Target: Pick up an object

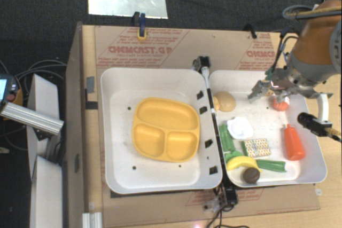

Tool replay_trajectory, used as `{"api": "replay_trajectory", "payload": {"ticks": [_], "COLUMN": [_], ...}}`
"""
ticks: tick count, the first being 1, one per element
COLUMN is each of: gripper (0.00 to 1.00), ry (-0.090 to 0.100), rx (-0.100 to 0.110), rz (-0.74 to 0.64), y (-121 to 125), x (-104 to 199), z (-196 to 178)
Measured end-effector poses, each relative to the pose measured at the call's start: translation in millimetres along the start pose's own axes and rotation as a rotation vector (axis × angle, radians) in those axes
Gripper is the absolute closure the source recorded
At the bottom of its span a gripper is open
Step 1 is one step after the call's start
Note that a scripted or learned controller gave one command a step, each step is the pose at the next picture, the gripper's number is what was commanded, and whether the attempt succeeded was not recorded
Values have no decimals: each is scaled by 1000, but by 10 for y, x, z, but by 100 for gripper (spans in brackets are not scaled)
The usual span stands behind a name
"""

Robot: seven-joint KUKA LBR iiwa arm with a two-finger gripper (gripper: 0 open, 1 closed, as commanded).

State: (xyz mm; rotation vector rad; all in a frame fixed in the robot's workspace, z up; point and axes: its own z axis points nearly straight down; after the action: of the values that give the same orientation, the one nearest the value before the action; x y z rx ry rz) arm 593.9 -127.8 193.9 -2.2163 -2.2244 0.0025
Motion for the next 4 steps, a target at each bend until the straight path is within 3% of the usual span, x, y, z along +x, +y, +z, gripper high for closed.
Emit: {"api": "replay_trajectory", "payload": {"ticks": [1,2,3,4], "gripper": [0,0,0,0], "ry": [-1,0,0,0], "rx": [2,-7,2,-4], "rz": [8,-6,5,-2], "y": [-339,608,20,298], "x": [-729,-610,-804,-753], "z": [315,452,300,246]}}
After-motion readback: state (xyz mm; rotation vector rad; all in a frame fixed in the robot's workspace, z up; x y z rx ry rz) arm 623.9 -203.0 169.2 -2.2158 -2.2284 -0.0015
